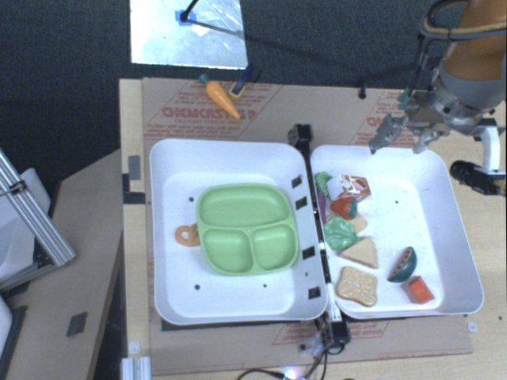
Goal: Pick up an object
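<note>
Camera view, pincer (404, 137) open, empty, above right bin's (455, 212) far edge, toy food inside.

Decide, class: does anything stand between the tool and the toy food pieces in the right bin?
Nothing visible does. The tool hovers over the far rim of the right bin, its fingers spread apart and holding nothing. The toy food pieces lie uncovered along the bin's left side and near corner, with bare bin floor between.
</note>
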`<state>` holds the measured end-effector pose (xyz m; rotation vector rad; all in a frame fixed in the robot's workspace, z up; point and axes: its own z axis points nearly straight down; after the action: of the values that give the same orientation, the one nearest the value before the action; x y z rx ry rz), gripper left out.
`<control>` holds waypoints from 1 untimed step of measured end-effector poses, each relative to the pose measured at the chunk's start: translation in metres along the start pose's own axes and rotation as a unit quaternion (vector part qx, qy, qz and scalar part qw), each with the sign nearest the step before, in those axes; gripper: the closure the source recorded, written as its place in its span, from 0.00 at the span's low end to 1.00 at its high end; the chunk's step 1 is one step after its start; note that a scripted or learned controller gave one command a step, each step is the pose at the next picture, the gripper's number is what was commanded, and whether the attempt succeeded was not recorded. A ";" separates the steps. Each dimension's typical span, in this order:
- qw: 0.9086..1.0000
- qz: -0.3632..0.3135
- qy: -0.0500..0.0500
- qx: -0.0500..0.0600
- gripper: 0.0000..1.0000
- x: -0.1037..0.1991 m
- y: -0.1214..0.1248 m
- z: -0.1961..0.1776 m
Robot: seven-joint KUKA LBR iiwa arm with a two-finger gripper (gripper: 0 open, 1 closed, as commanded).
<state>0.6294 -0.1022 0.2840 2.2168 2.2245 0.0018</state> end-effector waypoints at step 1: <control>1.000 0.001 0.000 0.002 0.00 0.000 0.002 0.063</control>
<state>0.6313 -0.1026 0.2213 2.2220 2.2246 -0.0032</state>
